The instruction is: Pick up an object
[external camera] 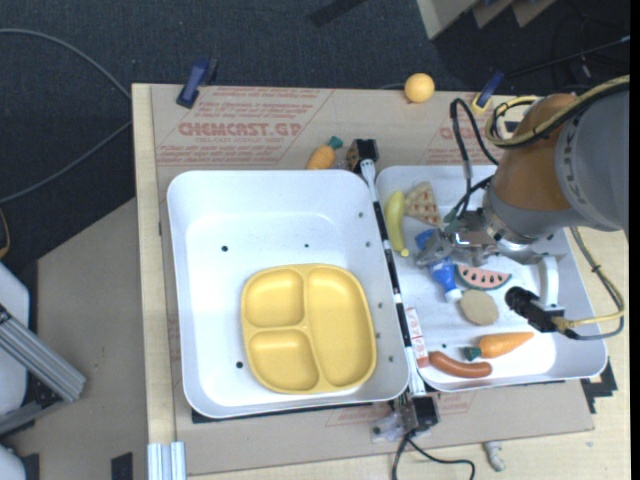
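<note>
The right bin (575, 363) holds several toy foods. A yellow banana (396, 220) and a pizza slice (423, 205) lie at its far left. A watermelon slice (482, 275), a beige round piece (479, 309), an orange carrot (503, 345) and a red sausage (459, 366) lie toward the front. A blue object (445, 276) with a white end sits in the middle. My gripper (452, 240) hangs low over the bin's left middle, right above another blue piece (428, 242) and touching or nearly touching it.
The left bin (200, 218) holds a yellow divided plate (307, 326). Outside the bins, an orange ball (419, 87) and a small orange toy (322, 156) rest on the cardboard at the back. Blue clamps (195, 82) hold the board's far edge.
</note>
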### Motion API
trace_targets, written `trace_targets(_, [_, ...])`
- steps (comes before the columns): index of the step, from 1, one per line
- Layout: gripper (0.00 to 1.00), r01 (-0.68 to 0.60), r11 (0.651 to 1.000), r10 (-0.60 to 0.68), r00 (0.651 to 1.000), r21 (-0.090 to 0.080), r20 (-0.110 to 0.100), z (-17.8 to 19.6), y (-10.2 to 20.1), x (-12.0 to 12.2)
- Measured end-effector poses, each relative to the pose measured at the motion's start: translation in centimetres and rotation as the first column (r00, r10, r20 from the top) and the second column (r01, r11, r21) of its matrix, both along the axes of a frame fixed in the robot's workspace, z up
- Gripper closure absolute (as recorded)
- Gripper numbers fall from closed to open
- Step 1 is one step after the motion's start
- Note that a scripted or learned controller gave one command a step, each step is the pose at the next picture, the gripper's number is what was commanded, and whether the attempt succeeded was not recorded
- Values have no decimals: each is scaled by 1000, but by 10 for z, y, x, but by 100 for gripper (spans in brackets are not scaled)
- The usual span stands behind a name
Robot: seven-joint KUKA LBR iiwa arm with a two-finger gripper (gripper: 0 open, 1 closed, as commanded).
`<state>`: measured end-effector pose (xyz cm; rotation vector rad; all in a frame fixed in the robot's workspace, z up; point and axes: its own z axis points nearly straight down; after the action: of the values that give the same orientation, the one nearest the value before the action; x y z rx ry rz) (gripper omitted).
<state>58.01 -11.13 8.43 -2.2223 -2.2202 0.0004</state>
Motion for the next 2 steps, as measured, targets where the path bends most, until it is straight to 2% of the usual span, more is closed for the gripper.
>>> trace_targets(1, [0, -1, 1000, 1, 1000, 1, -2, 0, 14, -29])
trace_targets(2, [0, -1, 1000, 1, 1000, 1, -2, 0, 9, -31])
